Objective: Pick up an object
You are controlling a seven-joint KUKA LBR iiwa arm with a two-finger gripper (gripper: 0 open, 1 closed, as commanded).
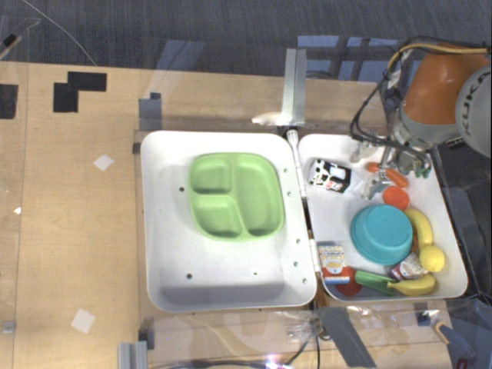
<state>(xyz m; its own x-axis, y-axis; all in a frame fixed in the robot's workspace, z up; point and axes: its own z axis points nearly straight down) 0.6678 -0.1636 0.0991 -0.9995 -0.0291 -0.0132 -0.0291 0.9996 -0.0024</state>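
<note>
Currently, the arm (446, 91) is reaching in over the back of the right bin (453, 267), and the gripper (382, 179) is hovering among the objects there, presumably lining up a pick; whether its jaws are wide or narrow cannot be told. The left bin (165, 267) is holding 1 green divided tray (234, 194), lying flat near its centre. The right bin is holding the candidate objects: a teal bowl (382, 234), 2 bananas (419, 225), a lemon (432, 258), an orange piece (397, 197) just beside the gripper, and a black-and-white item (330, 176).
</note>
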